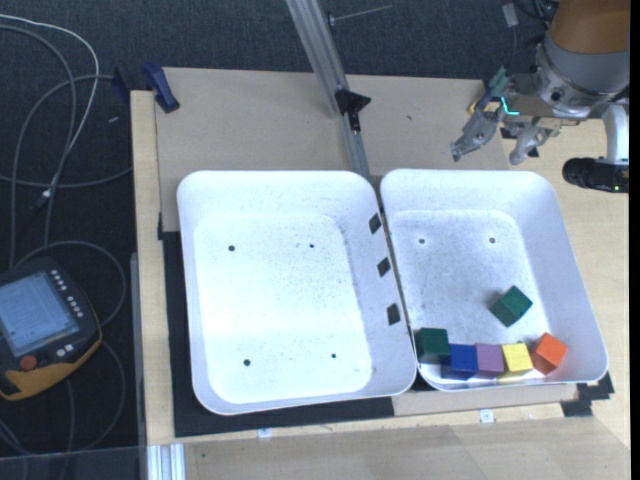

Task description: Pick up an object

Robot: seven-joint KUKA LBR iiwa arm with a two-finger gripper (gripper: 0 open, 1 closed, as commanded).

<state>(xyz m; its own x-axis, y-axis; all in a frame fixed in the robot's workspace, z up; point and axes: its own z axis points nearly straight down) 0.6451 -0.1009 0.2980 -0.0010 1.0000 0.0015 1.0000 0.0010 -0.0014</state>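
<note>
- Near edge of the right bin (pixel 560 218): five cubes are lying in a row along the front wall, namely green cube (pixel 433 343), blue cube (pixel 463 358), purple cube (pixel 489 357), yellow cube (pixel 516 357), orange cube (pixel 550 351). Neighbours are touching or nearly so; the row is pressing against the wall.
- Just behind the row, a dark green cube (pixel 512 305) is sitting alone on the bin floor, turned at an angle, apart from the others.
- Left bin (pixel 200 218): just speckled floor here.
- Far side: gripper (pixel 497 140) is hanging over the bench beyond the right bin's back rim, well apart from every cube. Two fingers are showing spread with a gap between them, nothing in the gap, so it is released and carrying nothing.
- A metal strut (pixel 318 48) is slanting from the top edge down to the gap between the bins.
- Step in hand, as I judge it: approach has not yet reached any object.
- Doing it well: the lone dark green cube is looking like the best target, with free space on all sides. Fingers should be turning to match its angled faces before descending, straddling it squarely.
- The row is riskier: the wall and tight neighbours are leaving little room for a finger.
- Orange end cube is the fallback, though the corner is crowding it.
</note>
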